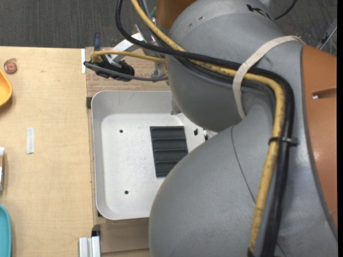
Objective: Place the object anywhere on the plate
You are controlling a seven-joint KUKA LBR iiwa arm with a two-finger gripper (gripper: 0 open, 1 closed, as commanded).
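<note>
Ribbed black rectangular slab (168,150) flat in smooth white bin (115,165)

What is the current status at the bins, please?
Arm fills the right, covering much of the white bin. Dark ridged block lies in that bin, partly under the arm. Gripper state: cannot tell.

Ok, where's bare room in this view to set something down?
The white bin has bare floor left of the black ribbed block, out to its left wall. The wooden bench top is bare between the orange piece and the bin. The right side is crowded by the arm.
</note>
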